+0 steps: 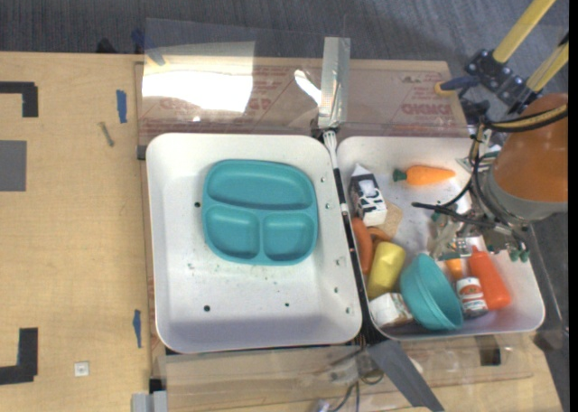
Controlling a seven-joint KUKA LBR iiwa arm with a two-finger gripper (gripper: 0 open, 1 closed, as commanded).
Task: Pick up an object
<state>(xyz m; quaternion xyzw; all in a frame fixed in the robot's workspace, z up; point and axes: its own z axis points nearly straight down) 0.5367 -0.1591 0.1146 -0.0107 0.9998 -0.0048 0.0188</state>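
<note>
Carrot (429, 175) lies long axis 3–9 o'clock, green tip toward 9. Arm enters from 3 o'clock; gripper (454, 237) hangs over the right bin (533, 311); grip state unreadable.

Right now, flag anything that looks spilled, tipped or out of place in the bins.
The teal bowl in the right bin lies tipped on its side among the clutter. Dark specks dot the left bin around the teal tray.

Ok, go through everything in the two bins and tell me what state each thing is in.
teal divided plate: flat, right side up, left bin
teal bowl: tipped on its side, right bin
toy carrot: lying flat
yellow block: lying flat
orange bottle: lying down
gripper: low over right bin
</note>
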